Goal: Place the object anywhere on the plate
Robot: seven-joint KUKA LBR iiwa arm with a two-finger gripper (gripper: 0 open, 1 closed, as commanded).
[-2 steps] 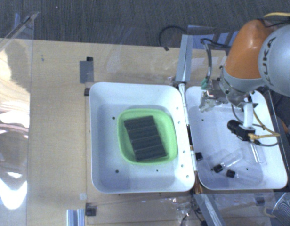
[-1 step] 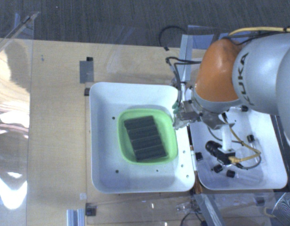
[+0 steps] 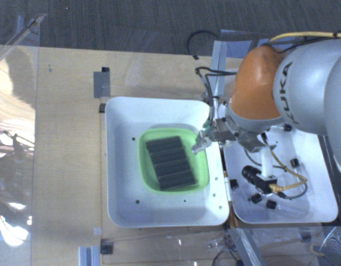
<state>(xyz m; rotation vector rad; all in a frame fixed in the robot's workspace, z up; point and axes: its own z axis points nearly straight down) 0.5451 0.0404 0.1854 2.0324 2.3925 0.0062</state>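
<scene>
Dark grey ribbed rectangular block [image 3: 170,162] lies flat on the plate, left of the frame's centre, its long side running at a slant from upper left to lower right.

A pale wooden bench [image 3: 60,165] spans the frame from the left edge to the right, with dark carpet along the top.

A large grey robot arm [image 3: 311,87] with an orange band [image 3: 256,85] reaches in from the upper right and covers the top of the right bin.

Two shallow white plastic bins sit side by side. The left bin [image 3: 120,165] is at the centre of the frame. The right bin [image 3: 317,195] is at the lower right, touching it along one edge.

A lime green square plate with rounded corners [image 3: 147,176] rests in the middle of the left bin. The block takes up most of the plate's centre.

The metal gripper [image 3: 203,139] hangs over the plate's upper right rim, just beside the block's upper right corner. Whether it touches the rim, and whether it is open or closed, cannot be told from this angle. The block sits apart from it, on the plate.

Several small black pieces [image 3: 271,204] lie scattered in the right bin, at the lower right.
</scene>
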